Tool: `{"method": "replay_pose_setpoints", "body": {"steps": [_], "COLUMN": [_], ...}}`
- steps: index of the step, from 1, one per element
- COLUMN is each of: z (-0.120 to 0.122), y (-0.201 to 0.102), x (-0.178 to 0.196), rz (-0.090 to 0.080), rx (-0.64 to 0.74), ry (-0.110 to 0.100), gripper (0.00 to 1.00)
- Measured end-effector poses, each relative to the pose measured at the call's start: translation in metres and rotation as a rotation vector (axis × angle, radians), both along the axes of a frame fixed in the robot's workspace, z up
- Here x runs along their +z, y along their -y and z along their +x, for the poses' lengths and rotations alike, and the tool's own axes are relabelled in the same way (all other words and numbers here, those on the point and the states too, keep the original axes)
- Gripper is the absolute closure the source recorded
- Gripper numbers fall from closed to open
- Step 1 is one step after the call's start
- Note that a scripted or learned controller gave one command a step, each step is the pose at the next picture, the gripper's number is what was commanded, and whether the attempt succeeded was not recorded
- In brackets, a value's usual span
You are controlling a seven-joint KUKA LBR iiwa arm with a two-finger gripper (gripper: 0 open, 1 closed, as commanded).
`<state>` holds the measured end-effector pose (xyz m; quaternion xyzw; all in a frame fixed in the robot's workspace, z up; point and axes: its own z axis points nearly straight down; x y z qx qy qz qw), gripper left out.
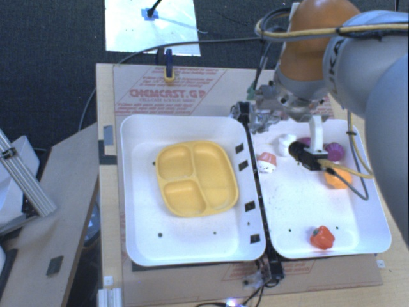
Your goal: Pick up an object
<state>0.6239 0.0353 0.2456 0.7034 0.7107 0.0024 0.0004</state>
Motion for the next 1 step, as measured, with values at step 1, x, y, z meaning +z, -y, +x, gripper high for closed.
{"method": "replay_pose_setpoints", "body": {"steps": [1], "z": [0.0166], "y": [-0.0492], "x": [0.0026], "rz": [0.000], "rx": [-0.001], "ry": [-0.001], "gripper": [1.00]}}
